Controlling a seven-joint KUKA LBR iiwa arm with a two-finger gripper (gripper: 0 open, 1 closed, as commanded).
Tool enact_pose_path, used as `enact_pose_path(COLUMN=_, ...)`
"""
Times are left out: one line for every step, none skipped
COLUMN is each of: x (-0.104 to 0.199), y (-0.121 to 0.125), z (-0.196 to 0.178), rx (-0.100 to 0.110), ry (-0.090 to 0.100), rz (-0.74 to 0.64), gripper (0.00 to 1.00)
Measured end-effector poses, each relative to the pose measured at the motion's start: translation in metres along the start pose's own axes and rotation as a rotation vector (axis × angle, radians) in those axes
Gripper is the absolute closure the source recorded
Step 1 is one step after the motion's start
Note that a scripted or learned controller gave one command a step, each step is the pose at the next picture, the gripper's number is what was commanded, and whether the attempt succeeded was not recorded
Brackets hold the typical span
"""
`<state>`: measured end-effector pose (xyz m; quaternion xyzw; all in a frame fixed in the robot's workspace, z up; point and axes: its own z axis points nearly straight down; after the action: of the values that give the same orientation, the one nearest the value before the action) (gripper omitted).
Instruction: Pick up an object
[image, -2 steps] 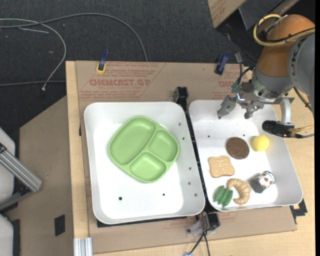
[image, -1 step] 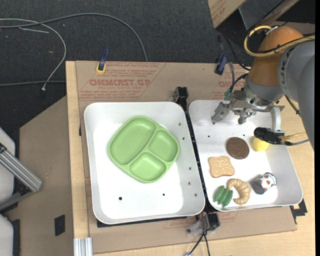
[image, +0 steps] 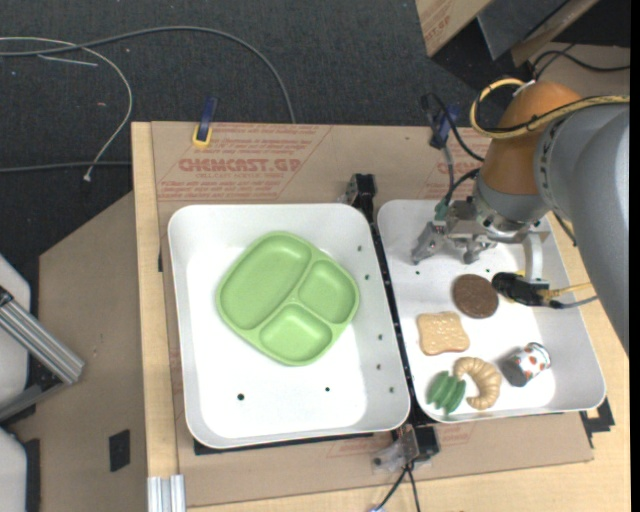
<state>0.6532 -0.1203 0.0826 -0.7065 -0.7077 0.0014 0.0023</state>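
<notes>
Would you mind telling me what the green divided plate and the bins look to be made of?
Green divided plate: probably moulded plastic with a smooth, slightly satin finish; uniform colour and soft rounded compartment edges suggest it. Left bin and right bin: likely thin white plastic, judging by the rounded corners and even matte surface.

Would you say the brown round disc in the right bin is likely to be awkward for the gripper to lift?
Probably. The brown disc looks flat and low, so fingers may slide over it. Its surface looks smooth, so it could slip along the right bin when pushed. It looks rigid, unlikely to flop.
</notes>
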Motion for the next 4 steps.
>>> enact_pose_path(x=0.000, y=0.002, z=-0.015, rx=-0.006, ry=0.000, rz=0.000, gripper=1.00)
enact_pose_path(x=0.001, y=0.001, z=-0.058, rx=-0.010, ry=-0.002, rz=0.001, gripper=1.00)
enact_pose_path(x=0.005, y=0.010, z=-0.107, rx=-0.011, ry=-0.002, rz=0.000, gripper=1.00)
enact_pose_path(x=0.006, y=0.011, z=-0.132, rx=-0.010, ry=-0.002, rz=0.000, gripper=1.00)
